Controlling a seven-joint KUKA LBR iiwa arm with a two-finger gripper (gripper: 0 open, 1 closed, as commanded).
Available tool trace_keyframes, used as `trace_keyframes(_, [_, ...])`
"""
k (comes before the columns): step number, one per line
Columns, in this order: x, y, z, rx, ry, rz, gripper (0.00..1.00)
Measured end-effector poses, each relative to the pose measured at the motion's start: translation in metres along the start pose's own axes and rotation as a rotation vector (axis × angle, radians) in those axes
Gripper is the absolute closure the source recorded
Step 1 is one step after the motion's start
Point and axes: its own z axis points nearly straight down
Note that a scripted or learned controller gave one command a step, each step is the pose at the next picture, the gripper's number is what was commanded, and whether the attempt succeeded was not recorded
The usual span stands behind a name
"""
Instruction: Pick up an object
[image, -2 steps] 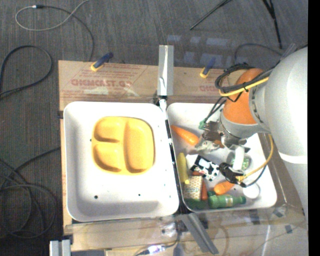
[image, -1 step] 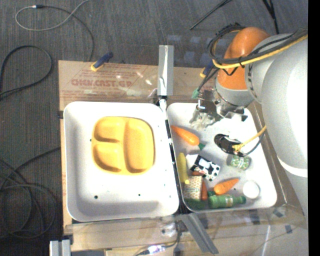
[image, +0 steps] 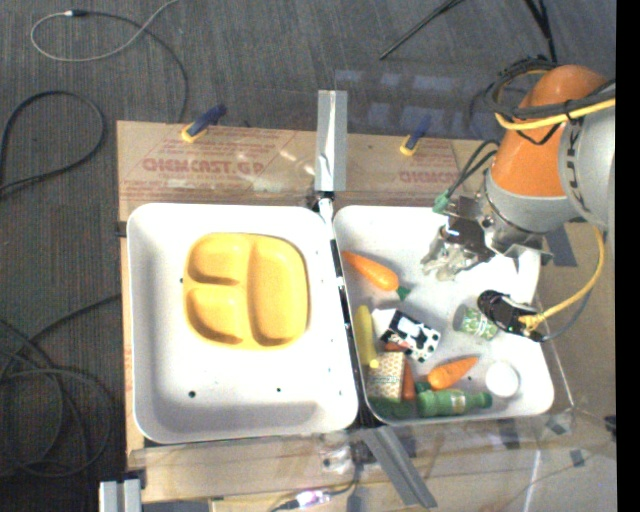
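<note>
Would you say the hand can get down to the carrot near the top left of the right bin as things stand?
Probably yes. The carrot lies alone on bare bin floor, apart from the clutter lower down, and the hand hangs just to its right with nothing between them.

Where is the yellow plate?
In the camera view, the yellow plate lies in the left white bin, across the divider from the carrot in the right bin.

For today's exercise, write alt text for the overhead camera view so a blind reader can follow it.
The arm's tool hovers over the right bin, above carrots, a green bottle and other small items. The left bin holds a yellow divided tray.
</note>
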Motion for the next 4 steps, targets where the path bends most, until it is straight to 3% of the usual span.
trace_keyframes(1, [0.0, 0.0, 0.0, 0.0, -0.001, 0.0, 0.0])
trace_keyframes(2, [-0.012, 0.037, 0.131, 0.002, 0.0, -0.026, 0.0])
trace_keyframes(3, [-0.011, 0.036, 0.123, 0.005, 0.0, -0.027, 1.0])
trace_keyframes(4, [-0.011, 0.036, 0.123, 0.005, 0.0, -0.027, 0.0])
